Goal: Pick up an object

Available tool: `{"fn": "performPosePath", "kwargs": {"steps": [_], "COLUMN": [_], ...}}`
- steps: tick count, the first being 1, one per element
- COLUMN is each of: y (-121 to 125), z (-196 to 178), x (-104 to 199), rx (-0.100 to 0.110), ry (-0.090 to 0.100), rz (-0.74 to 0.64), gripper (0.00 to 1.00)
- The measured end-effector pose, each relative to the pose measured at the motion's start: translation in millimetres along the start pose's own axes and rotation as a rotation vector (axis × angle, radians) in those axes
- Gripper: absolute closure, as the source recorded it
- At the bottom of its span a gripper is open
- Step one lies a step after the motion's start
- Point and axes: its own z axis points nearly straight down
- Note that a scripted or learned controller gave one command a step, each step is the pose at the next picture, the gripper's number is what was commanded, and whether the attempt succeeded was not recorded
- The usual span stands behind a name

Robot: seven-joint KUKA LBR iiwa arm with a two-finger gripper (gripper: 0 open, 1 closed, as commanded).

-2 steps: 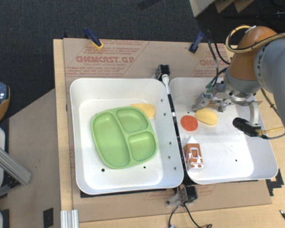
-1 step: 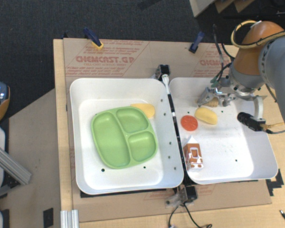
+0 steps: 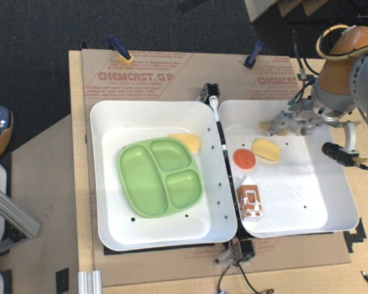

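On the bench, 2 shallow white bins sit side by side on a sheet of printed brown cardboard (image 3: 141, 72). From above, the left bin (image 3: 104, 164) holds a green divided plate (image 3: 161, 176) with 3 compartments, lying flat near its middle. A pale yellow object (image 3: 187, 141) rests touching the plate's rim at about 1 o'clock.

Within the right bin (image 3: 331, 207), a yellow oval object (image 3: 267, 150) lies near the centre, and a red round piece (image 3: 245, 158) sits just beside it at 8 o'clock. A small white and brown carton (image 3: 250, 199) lies near the bin's left wall, at 6 o'clock from the red piece.

At 1 o'clock from the yellow oval, the gripper (image 3: 291, 122) hangs low over the bin's far part, the arm reaching in from 3 o'clock. Whether its fingers are spread or pressed together I cannot tell; nothing is visibly pinched. 2 blue clamps (image 3: 120, 48) hold the cardboard's far edge.
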Motion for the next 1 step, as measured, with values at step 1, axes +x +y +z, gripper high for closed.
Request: {"fn": "performPosePath", "kwargs": {"steps": [1], "y": [9.5], "z": [0.4], "x": [-19.4], "rx": [0.017], "ry": [0.018], "rz": [-0.005], "gripper": [0.00]}}
